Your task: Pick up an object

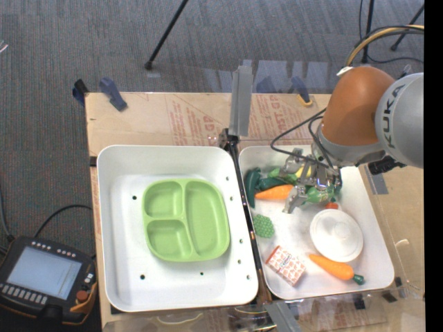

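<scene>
The grey arm's jaws (309, 185) hang low in the right shallow white bin (377, 244), near its far wall; whether they grip anything I cannot tell. An orange plastic carrot (272, 193) lies just beside them, with green leafy toys (257, 178), a white round lid (336, 234), a second carrot (333, 268) and a small red-patterned carton (286, 265) crowding around. The left bin (118, 185) holds a green divided plate (185, 220).

Left bin (111, 185) holds a green divided plate (185, 220). Gripper (304, 189) sits low in right bin (377, 241) over a carrot (273, 193).
</scene>
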Motion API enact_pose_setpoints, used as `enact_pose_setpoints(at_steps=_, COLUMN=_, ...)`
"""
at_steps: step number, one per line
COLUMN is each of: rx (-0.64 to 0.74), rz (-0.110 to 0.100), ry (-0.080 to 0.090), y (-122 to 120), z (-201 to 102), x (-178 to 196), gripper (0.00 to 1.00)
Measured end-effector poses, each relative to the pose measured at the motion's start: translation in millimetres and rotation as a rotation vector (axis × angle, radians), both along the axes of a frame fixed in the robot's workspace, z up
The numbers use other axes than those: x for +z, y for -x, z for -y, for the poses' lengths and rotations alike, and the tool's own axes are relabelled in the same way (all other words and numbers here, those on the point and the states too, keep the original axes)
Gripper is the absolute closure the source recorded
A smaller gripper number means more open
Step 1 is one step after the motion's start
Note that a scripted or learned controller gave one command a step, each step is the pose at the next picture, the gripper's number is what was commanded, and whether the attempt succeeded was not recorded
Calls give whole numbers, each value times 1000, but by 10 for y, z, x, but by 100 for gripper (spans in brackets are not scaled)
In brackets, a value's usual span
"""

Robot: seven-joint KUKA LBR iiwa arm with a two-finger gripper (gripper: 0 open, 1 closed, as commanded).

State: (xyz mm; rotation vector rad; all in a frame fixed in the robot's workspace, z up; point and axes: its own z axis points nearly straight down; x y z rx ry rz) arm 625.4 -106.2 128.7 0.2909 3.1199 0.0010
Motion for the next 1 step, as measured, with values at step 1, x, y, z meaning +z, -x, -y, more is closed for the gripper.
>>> enact_pose_setpoints(at_steps=1, rx=-26, rz=-9, ry=-2, y=-102, z=-55, x=-422, gripper=0)
